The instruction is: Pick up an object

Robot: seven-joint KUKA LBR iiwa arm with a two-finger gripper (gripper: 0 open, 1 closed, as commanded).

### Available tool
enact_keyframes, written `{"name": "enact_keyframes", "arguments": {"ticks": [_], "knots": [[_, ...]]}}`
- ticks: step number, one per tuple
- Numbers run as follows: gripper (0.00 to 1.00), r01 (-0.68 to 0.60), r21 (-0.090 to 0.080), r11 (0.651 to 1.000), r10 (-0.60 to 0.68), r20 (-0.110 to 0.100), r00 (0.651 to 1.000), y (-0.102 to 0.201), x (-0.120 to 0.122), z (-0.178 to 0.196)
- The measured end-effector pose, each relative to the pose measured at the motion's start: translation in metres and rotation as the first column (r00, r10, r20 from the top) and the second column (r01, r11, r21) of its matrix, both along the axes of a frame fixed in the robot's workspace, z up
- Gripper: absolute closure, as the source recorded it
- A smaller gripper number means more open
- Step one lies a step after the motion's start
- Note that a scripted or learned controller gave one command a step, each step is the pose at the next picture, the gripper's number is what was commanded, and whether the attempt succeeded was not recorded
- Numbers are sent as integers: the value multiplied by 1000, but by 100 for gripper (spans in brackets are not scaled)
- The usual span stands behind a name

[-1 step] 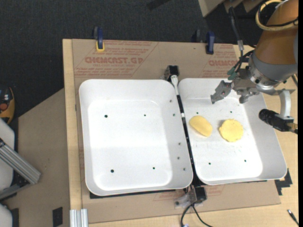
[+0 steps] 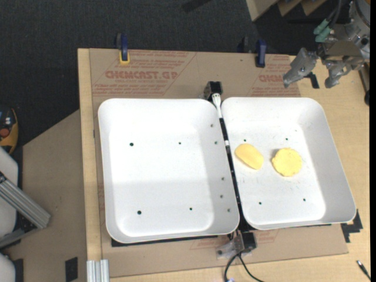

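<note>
Gripper: up at the top right (image 2: 316, 70), hovering past the far rim of the right bin, over the brown board. Jaws spread well apart, nothing between them.
Right bin: white and shallow (image 2: 320, 213), and here sit both yellow pieces, near its middle.
Oval piece: the left one (image 2: 249, 156), long axis on a slant, running from upper left to lower right, one end toward the divider between the bins.
Round piece: just beside it on the right (image 2: 288, 162), a small gap between them, close to circular, no clear long axis.
Left bin: white (image 2: 117, 216), a few dark dots on its floor.
Board writing: red print along the far edge (image 2: 141, 74) reads "CHEMCAST GP"; the same print by the gripper is partly hidden.
Clamps: two blue ones, left (image 2: 123, 43) and right (image 2: 260, 50), on the board's far edge.
</note>
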State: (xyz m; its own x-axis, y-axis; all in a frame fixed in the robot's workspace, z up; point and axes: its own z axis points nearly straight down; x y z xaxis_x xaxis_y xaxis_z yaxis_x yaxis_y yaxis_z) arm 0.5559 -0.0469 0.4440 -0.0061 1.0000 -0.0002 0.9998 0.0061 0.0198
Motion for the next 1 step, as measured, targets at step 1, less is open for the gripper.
{"name": "enact_keyframes", "arguments": {"ticks": [1], "knots": [[0, 0, 2, 1000, 0, -36, 999, 56, -20, -148]]}}
